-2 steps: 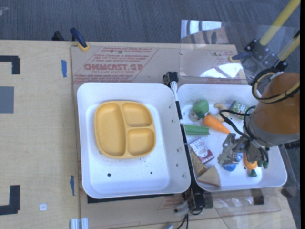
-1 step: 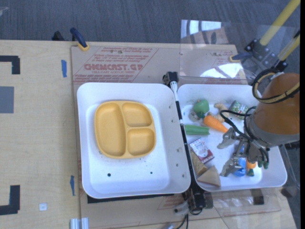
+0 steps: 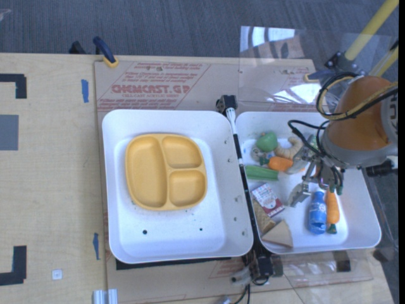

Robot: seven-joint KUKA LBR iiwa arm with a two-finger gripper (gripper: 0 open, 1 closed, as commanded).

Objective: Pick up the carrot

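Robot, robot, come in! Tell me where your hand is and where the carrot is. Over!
Hand low in the right bin. Carrot just beside it, not gripped. Blue bottle lies right against the carrot.

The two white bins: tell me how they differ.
The left bin bears one thing, a yellow divided plate; the right bin bears many small things, among them a carrot, a blue bottle and a green piece. The arm hangs over the right bin, its pincer near the carrot; nothing hangs over the left bin. Both are shallow, white, round-cornered, and lie side by side.
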